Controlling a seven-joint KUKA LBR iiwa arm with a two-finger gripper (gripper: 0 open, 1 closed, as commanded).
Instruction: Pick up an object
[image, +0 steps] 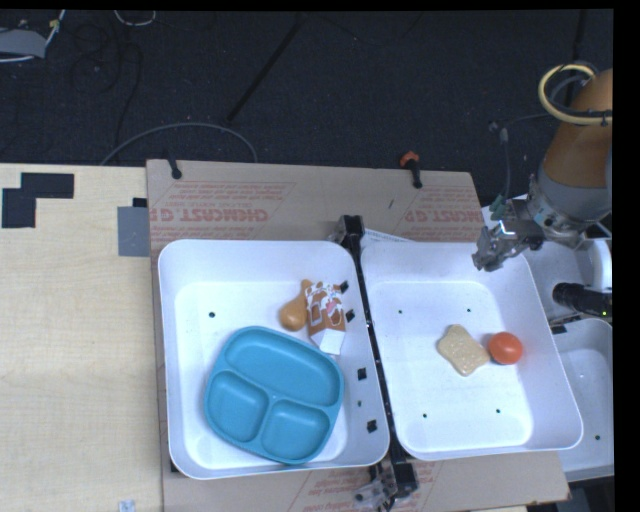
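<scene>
We see the gripper (495, 250) poised over the right bin's (560, 420) upper right corner, and we cannot tell how its jaws stand; the tan biscuit (462, 350) and orange ball (506, 347) lie touching in that bin; the blue divided tray (273, 394) and a small toy (322, 307) sit in the left bin (185, 350)

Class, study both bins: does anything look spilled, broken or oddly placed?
Nothing stands out. The blue divided plate lies flat in the left bin, with small orange-brown toys beside it. The tan biscuit and orange ball rest intact in the right bin.
</scene>
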